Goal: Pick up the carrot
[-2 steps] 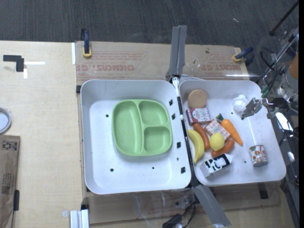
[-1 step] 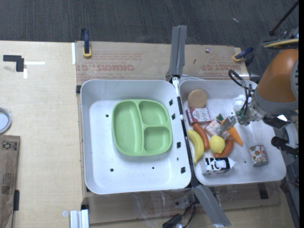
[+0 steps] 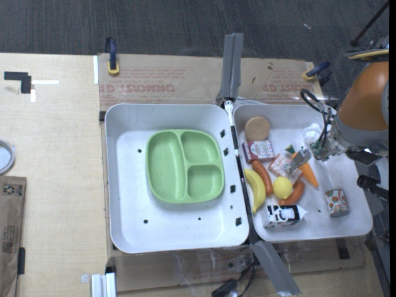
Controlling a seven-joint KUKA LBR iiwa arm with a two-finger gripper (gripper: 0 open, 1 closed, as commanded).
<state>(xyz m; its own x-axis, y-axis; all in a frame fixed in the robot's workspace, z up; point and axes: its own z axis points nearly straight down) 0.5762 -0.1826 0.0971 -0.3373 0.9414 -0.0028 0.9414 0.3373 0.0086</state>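
The carrot point(image 3: 310, 176) is a short orange piece lying at a slant in the right bin point(image 3: 356, 224), just right of a yellow lemon point(image 3: 283, 187). My gripper point(image 3: 301, 158) reaches in from the right and hangs right over the carrot's upper left end, above a snack packet point(image 3: 284, 164). Its tip hides that end of the carrot, and I cannot see whether it touches it. The arm's orange band point(image 3: 366, 101) is at the right edge.
The right bin also holds a banana point(image 3: 255, 190), a red sausage point(image 3: 262, 173), a second orange-red piece point(image 3: 295, 193), a round bun point(image 3: 257, 129), a milk carton point(image 3: 283, 215) and a can point(image 3: 336, 203). A green divided plate point(image 3: 184, 166) lies in the left bin point(image 3: 124, 184).
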